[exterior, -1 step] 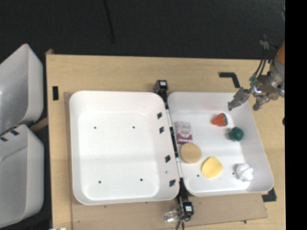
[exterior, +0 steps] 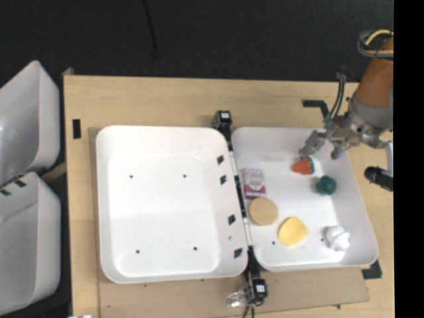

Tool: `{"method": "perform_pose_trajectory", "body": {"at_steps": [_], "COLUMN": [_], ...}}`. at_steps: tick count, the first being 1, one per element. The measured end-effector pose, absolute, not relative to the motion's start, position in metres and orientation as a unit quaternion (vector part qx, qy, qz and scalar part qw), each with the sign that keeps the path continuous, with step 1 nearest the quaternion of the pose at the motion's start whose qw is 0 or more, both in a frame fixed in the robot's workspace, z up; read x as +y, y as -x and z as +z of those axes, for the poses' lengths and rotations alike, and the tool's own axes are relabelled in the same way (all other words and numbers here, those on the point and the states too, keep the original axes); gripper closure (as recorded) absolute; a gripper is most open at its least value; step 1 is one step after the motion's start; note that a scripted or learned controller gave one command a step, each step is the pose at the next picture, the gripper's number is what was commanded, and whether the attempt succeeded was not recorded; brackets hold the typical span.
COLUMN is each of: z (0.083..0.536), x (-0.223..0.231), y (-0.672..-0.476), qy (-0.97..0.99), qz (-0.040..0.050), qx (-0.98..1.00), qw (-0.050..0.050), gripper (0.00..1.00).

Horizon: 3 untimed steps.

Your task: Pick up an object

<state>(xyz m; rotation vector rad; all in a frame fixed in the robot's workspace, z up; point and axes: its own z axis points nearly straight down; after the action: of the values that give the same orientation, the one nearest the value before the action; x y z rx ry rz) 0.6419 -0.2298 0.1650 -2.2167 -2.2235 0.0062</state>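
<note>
Camera view, right bin: gripper, fingers spread, nothing between them, poised over the far side. Red object lies just beside the left fingertip, slightly nearer the camera (closest candidate). Green object sits a little further toward the near rim.

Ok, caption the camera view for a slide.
Gripper hovering over red object in the right bin.
</note>
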Motion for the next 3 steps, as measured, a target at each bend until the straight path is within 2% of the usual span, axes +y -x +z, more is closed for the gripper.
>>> {"method": "perform_pose_trajectory", "body": {"at_steps": [1,2,3], "z": [0.168,0.266,0.352], "x": [-0.188,-0.131,-0.203], "y": [-0.678,-0.691,-0.647], "qy": [0.705,0.705,0.709], "qz": [-0.0007,-0.0020,-0.0001], "qx": [-0.709,-0.709,-0.705], "qw": [-0.001,-0.002,-0.004], "gripper": [0.00,0.00,0.00]}}
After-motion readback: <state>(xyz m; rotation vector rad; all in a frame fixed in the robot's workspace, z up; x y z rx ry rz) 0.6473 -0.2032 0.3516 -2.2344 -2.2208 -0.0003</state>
